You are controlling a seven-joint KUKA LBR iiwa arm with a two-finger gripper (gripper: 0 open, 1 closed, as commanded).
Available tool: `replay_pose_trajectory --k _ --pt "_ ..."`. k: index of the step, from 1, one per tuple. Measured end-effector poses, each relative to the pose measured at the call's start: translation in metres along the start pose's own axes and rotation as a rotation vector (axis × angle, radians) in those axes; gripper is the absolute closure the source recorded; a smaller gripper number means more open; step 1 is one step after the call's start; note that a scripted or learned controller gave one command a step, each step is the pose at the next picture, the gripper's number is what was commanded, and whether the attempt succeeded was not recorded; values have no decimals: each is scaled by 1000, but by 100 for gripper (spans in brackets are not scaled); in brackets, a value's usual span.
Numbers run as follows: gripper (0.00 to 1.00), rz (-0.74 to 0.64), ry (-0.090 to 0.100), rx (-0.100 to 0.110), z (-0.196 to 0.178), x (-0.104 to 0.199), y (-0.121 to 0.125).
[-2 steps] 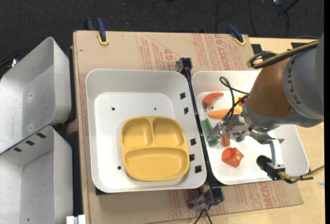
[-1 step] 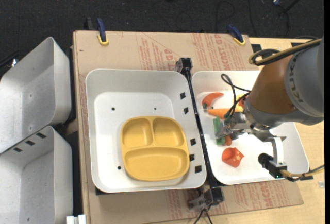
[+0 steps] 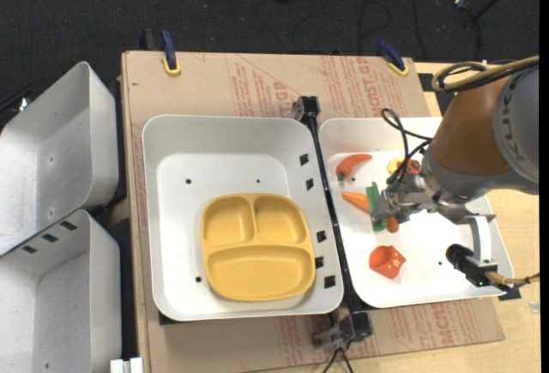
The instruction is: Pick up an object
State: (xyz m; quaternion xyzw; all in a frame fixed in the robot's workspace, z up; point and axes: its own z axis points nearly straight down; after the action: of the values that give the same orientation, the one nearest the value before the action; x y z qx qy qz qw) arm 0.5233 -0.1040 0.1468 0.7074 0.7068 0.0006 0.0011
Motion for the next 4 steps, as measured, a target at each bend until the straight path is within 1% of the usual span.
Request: replay_pose_trajectory --k 1,2,3,4 --pt "100 -3 0 -2 -44 6 0" --pt "100 -4 -1 -4 -106 2 6" --pt "100 -8 2 2 -95 61 23" --pt "100 -9 2 0 -101 114 42"
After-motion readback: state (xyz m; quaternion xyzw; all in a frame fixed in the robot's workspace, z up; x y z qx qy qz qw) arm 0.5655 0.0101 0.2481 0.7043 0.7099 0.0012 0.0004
